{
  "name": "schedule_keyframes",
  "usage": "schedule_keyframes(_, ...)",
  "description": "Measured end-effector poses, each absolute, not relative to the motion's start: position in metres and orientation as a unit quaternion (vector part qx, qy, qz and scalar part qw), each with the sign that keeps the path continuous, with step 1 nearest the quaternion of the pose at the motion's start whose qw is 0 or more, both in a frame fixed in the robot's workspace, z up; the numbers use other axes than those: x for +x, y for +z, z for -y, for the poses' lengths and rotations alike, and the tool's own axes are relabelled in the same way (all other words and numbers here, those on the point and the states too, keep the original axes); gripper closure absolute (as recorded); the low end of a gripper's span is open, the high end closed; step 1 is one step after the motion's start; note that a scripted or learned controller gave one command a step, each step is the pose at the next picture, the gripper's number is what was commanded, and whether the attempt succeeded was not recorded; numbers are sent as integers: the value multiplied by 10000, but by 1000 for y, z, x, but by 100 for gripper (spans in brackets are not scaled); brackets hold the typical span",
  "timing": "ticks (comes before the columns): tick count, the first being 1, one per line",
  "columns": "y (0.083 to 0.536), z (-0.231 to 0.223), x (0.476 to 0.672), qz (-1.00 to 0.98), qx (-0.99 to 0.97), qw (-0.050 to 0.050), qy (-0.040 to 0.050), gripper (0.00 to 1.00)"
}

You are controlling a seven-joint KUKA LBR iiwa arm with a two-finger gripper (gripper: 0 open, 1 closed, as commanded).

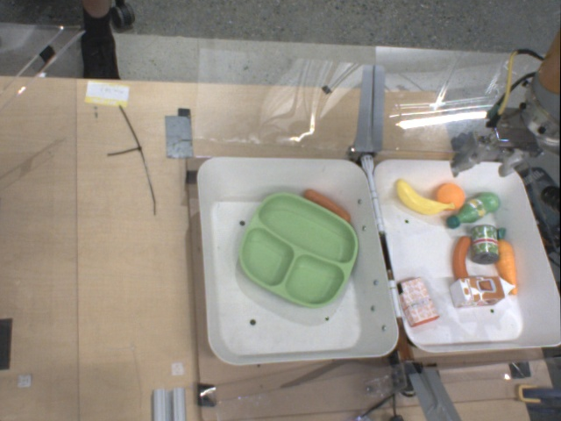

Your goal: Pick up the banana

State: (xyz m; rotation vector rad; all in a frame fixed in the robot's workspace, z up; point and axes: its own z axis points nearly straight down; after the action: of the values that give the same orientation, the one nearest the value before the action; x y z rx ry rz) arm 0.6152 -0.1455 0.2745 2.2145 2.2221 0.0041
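Banana: lies on the floor of the right bin, in its far left corner, curved, with one end up near the divider and the other touching an orange.
Neighbours: a green bottle sits just beside the orange; a small can, two carrots, and two small boxes lie nearer the front of the same bin.
Left bin: holds a green divided plate with a sausage at its far edge.
Tool: hangs over the far edge of the right bin, to the right of the banana and apart from it; nothing is visibly in its grip, and whether it is wide or narrow I cannot tell.
Step in hand: the approach, by my reading; the banana is not yet lifted.
Next move: shift left and come down over the banana's middle, keeping clear of the orange pressed against its end.
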Motion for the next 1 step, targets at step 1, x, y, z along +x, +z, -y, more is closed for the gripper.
schedule_keyframes(1,147,140,655,-6893,7245,8,2,0)
